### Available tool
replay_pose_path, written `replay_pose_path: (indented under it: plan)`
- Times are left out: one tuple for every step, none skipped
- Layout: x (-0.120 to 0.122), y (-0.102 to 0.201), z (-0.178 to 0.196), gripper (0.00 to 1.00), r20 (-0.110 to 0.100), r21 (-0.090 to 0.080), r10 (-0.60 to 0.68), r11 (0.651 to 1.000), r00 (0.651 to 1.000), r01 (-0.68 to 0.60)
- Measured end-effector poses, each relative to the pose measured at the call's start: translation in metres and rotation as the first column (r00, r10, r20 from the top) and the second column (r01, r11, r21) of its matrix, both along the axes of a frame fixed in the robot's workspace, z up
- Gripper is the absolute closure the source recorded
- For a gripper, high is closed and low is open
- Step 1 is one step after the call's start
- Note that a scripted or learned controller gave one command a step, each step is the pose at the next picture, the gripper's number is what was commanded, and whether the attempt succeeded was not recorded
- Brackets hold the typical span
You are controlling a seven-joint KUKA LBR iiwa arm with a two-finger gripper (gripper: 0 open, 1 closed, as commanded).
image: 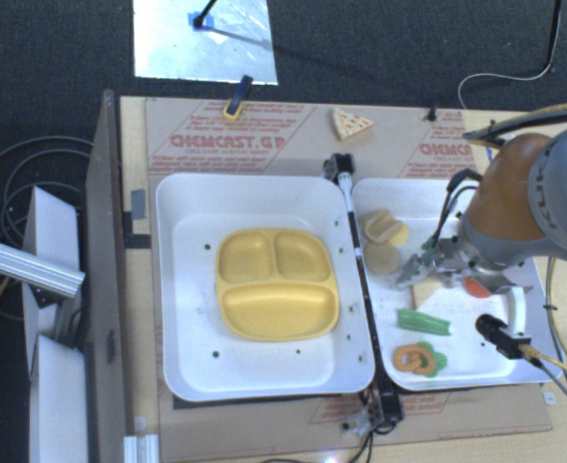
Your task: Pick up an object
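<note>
Right bin (390, 378) crowded — toys ring the tool (420, 270); left bin's rim (182, 287) stays open around the yellow tray (276, 284).

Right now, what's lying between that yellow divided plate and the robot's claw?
In the camera view, between the yellow plate and the claw run the bins' adjoining white walls, then a pale round food piece close by the claw.

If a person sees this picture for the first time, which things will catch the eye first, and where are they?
The eye goes first to the yellow plastic plate with three compartments, lying in the middle of the left white bin. Next comes the grey arm with the orange band, reaching in from the right over the right white bin, where small toy foods lie, such as a green bean-like stick.
</note>
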State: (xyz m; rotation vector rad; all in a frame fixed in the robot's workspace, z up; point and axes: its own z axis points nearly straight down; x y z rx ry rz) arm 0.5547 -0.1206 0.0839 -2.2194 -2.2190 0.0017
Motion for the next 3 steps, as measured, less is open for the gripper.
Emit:
replay_pose_path:
  plan:
    - [0.003, -0.001, 0.011, 1.00, 0.006, -0.001, 0.001, 1.000, 1.000, -0.001]
    - [0.028, 0.070, 0.106, 1.00, 0.016, 0.001, 0.012, 1.000, 1.000, -0.012]
    - [0.010, 0.136, 0.145, 1.00, 0.007, 0.002, 0.012, 1.000, 1.000, -0.012]
